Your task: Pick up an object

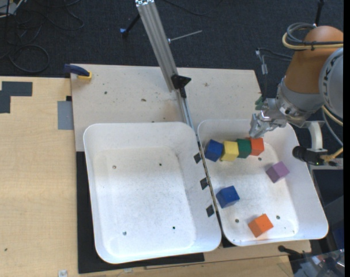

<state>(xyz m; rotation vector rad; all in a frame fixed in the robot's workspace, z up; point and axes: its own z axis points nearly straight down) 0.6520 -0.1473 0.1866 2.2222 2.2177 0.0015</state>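
You've got the bench [134,91] carrying two white bins side by side. Left bin [100,149] sits at about 7 o'clock from centre, right bin [304,212] at about 4 o'clock, their inner rims touching along the middle.

Arm [310,68] comes in from 2 o'clock, grey with the orange section up top, wrist angled down toward the right bin's far edge. A slanted aluminium bar [157,39] runs from 12 o'clock down to the seam between the bins.

Gripper [258,128] hangs over the back of the right bin, right at the red block [257,146]. You can't tell from this angle how wide it is or whether it has anything.

Blocks, all in the right bin: a row of four touching each other near the far wall, blue [214,150], yellow [230,150], green [244,148], then the red one at the 3 o'clock end. Purple block [277,171] lies apart at 4 o'clock from that row. A second blue block [228,196] sits near the inner rim, mid-bin. Orange block [260,225] sits near the front wall at 6 o'clock.
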